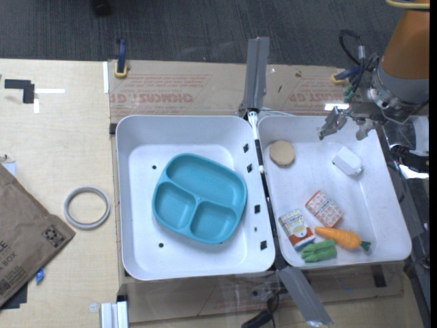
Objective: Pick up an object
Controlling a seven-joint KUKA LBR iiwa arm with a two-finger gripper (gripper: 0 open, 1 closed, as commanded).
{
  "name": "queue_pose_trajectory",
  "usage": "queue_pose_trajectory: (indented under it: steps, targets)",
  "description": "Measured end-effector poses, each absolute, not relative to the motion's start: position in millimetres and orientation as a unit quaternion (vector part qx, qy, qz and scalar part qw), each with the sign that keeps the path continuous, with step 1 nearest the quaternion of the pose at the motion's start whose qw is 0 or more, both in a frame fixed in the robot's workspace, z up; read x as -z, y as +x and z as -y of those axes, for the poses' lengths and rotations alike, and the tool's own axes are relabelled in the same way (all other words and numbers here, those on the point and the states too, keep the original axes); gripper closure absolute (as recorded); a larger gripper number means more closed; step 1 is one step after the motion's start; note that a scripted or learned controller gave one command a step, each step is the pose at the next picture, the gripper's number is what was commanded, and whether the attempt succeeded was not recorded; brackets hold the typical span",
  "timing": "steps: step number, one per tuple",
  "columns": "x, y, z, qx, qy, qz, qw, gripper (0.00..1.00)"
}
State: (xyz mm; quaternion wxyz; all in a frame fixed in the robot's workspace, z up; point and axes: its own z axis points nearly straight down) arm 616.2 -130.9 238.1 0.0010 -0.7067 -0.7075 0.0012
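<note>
White block (347, 162) lies just below the gripper (347, 124) — fingers spread, empty — untouched.

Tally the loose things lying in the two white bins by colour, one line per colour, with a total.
Blue: 1, the divided plate in the left bin.
Tan: 1, the round cookie.
White: 1, the small block.
Orange: 1, the carrot.
Green: 1, the green toy.
Red and white: 2, the patterned packet and the small carton.
Total: 7
</note>
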Motion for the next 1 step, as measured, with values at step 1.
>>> queue_pose_trajectory:
  steps: [1]
  targets:
    - [-134.3, 604.0, 152.6, -0.001, -0.663, 0.749, 0.001, 0.0]
